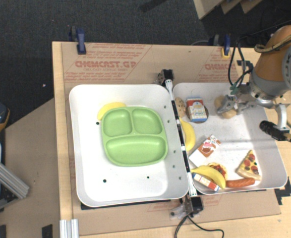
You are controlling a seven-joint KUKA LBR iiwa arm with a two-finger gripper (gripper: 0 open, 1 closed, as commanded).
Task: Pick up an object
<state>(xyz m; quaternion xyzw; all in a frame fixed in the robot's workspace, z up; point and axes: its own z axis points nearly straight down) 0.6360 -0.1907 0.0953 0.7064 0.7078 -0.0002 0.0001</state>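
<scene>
My gripper (231,103) is low in the far part of the right bin (269,148), at the end of the grey and orange arm that comes in from the right. A small tan object (222,108) lies right against its tip. To the left of it sits a small red and blue box (197,110). Nearer the front lie a pizza slice (248,165), a sausage (239,183), a banana (209,174) and a small red and white carton (210,145).
The left bin (86,148) holds a green divided plate (134,135) with a yellow piece (109,109) behind it. Another yellow piece (188,136) lies by the divider between the bins. A white card (200,158) lies in the right bin.
</scene>
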